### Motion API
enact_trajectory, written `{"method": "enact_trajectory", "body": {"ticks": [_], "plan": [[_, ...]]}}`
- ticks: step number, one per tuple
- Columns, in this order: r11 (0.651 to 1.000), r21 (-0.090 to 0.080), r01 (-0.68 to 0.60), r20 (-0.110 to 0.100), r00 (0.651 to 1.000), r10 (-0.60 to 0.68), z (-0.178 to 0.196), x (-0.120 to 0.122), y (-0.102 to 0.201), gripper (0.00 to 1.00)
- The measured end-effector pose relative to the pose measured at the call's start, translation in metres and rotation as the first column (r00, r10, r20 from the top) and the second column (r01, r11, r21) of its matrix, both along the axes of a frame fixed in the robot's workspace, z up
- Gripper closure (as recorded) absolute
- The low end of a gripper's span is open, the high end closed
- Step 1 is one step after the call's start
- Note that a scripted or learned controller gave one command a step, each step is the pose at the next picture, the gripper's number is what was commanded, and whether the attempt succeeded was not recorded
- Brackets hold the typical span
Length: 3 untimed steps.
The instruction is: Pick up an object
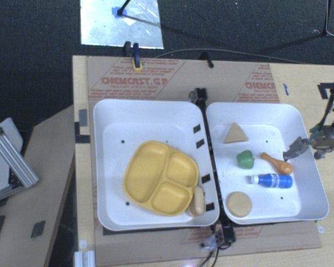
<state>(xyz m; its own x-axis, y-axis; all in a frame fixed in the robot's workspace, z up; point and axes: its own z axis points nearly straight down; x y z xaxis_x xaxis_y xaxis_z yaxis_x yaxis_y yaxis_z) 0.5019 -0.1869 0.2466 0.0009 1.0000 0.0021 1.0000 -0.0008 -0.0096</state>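
The right bin holds a tan wedge, a green lump, an orange drumstick-shaped piece, a blue and white bottle lying on its side, and a round tan disc. My gripper reaches in over the bin's right rim. It hangs just right of and above the orange piece's thick end. Nothing shows in its grasp.
The left bin holds a yellow divided plate with a beige roll leaning at its lower right edge. A black divider strip runs between the bins. An aluminium frame stands at the far left.
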Motion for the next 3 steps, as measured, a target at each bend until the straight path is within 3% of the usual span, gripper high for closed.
{"method": "enact_trajectory", "body": {"ticks": [1,3], "plan": [[1.0,-0.003,-0.004,0.011,1.0,0.004,0.006,0.003,0.001,0.0],[1.0,-0.001,-0.002,0.006,1.0,0.002,-0.103,0.003,0.009,0.0]]}}
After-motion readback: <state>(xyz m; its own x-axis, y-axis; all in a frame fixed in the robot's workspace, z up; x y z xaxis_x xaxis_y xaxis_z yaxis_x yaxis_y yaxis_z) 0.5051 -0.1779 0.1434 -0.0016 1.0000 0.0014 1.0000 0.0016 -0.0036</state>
